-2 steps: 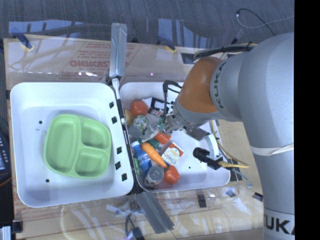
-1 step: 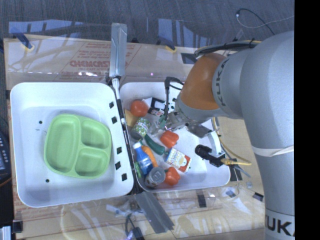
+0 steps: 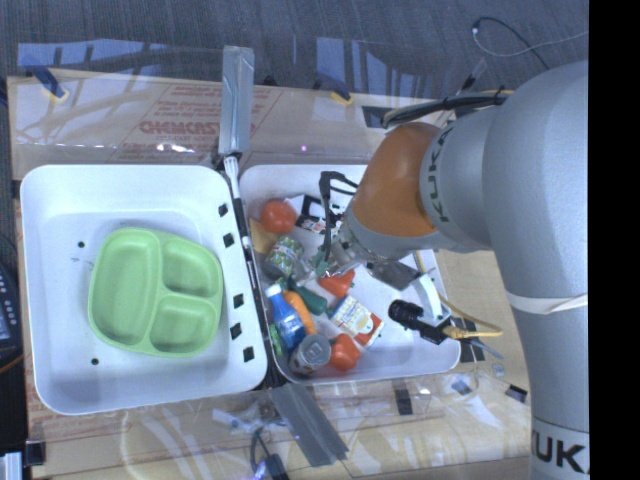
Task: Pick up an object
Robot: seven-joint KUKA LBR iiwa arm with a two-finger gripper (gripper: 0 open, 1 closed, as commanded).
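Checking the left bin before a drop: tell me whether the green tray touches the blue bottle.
Apart. The camera view shows the green tray in the left bin and the blue bottle in the right bin, the divider between them.

1. Looked like a robotics lab: grey KUKA arm [image 3: 520, 218] with orange band over a surface [image 3: 120, 128].
2. Two white bins [image 3: 40, 268], taped plastic sheeting, loose cables [image 3: 500, 38], grey carpet.

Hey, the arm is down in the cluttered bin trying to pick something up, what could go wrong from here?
The right bin is crowded: the blue bottle, small carton and orange pieces lie touching one another, so the gripper may pinch two things, or nudge neighbours aside and close on nothing. The arm also hides much of that bin from the camera, so a failed grasp might go unseen.
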